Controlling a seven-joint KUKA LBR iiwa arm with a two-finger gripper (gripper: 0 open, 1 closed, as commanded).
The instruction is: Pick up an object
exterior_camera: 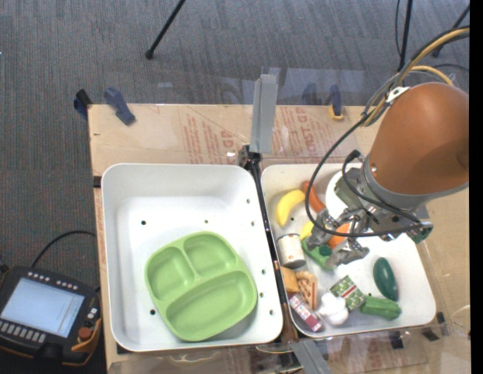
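Red lettering on the bench board (297, 135) behind the bins is too faint to read; a small red-and-green carton (347, 288) carries a label, also illegible. The gripper (340, 238) hangs low in the right bin (427, 287), over a green block (319, 252) with something orange just beside it; whether it grips anything I cannot tell. Around it lie a banana (289, 206), a small can (290, 249), a dark green avocado-like piece (386, 277). The left bin (125, 209) holds a green divided plate (200, 285). The arm's orange band (424, 142) covers the right bin's far corner.
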